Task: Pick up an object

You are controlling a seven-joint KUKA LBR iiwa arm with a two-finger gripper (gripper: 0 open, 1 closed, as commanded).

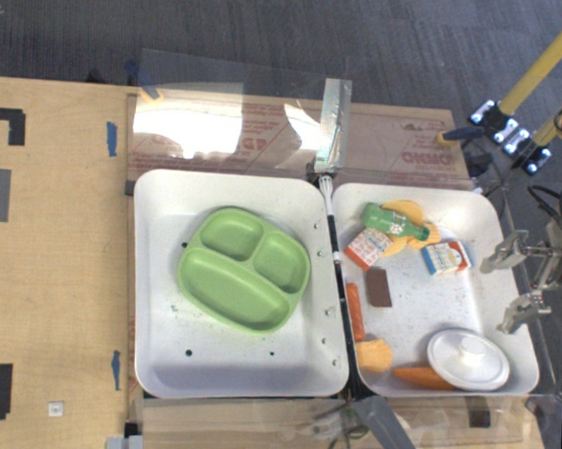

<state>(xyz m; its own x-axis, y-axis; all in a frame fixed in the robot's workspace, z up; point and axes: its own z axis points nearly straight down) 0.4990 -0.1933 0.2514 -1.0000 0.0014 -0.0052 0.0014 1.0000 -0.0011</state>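
A green three-part plate (246, 269) lies in the left bin (152, 353). The right bin (483, 215) holds several small items. At its far end a green bottle (396, 222) lies across a yellow banana (411, 210), with a red and white carton (366, 247) and a blue and white carton (446, 258) beside them. A brown bar (379, 288) and a thin red sausage (354, 309) sit near the middle divider. At the near end are an orange lump (375, 353), a carrot (423, 376) and a round white lid (468, 358).
Two metal clamps (525, 311) stick up along the right bin's right rim. A clear plastic sheet (230, 122) and a metal post (331, 128) stand behind the bins. A yellow pole (543, 64) with a blue clamp crosses the top right corner.
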